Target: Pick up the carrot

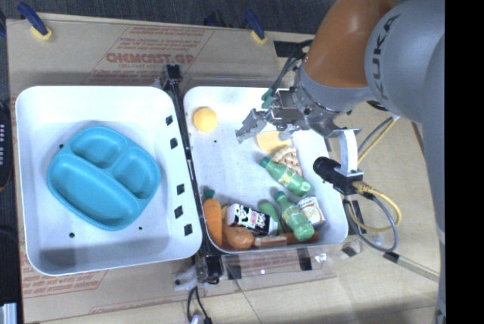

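The arm is reaching in from the right and hanging over the right bin, its orange band sitting above the wrist. The gripper is hovering over the upper middle of that bin, with its two fingers spread apart and nothing between them. The carrot is lying at the bin's near left corner, against the left wall, well apart from the gripper. A brown item is lying just beside the carrot's lower end, and a black-and-white carton is resting next to it. Two green bottles are lying toward the right side, with a small can beside the lower one. A yellow ball is sitting near the top left corner. In the left bin a blue tray is lying.
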Motion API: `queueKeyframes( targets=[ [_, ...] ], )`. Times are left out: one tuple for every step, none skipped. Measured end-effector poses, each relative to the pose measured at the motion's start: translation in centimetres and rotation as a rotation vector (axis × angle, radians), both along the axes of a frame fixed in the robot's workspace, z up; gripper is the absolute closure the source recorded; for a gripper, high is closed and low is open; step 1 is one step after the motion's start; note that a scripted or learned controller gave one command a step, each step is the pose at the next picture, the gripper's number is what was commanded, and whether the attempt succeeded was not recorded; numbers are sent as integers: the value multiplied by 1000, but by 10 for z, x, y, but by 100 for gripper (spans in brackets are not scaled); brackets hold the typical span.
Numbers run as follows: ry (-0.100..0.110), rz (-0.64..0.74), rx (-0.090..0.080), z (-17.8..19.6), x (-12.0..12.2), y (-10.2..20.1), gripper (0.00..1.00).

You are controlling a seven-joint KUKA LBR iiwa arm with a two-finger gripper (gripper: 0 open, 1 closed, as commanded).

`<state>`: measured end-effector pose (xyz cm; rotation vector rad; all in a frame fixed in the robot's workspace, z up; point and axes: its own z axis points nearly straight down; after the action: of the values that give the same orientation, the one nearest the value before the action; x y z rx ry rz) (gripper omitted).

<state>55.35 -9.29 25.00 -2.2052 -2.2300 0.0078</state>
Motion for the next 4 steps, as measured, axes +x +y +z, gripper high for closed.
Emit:
queueKeyframes(
  targets=[
    [0,282,-1,-77,62,-66,0],
    [2,260,1,-161,69,-63,0],
    [0,267,-2,-147,71,-64,100],
    [-12,254,-1,-42,4,-8,100]
  ],
)
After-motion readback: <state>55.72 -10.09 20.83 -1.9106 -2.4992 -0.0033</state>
